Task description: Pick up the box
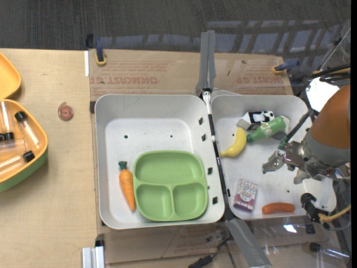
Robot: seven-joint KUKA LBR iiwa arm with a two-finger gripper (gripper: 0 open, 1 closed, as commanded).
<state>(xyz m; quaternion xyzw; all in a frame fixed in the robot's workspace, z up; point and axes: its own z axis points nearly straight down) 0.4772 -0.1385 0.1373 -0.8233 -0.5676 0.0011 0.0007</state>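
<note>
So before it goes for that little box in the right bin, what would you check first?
1. Box in plain sight, lying flat near the right bin's front wall: ok.
2. Gripper over the box: not ok, it sits behind and to the right.
3. Nothing between its fingers: ok.
4. Space around the box: ok, the red sausage lies beside it, apart.
5. Banana and green bottle out of the way: ok, further back.

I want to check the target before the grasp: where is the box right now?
The box lies flat in the right bin near its front left corner, just left of the red sausage and below the banana.
</note>
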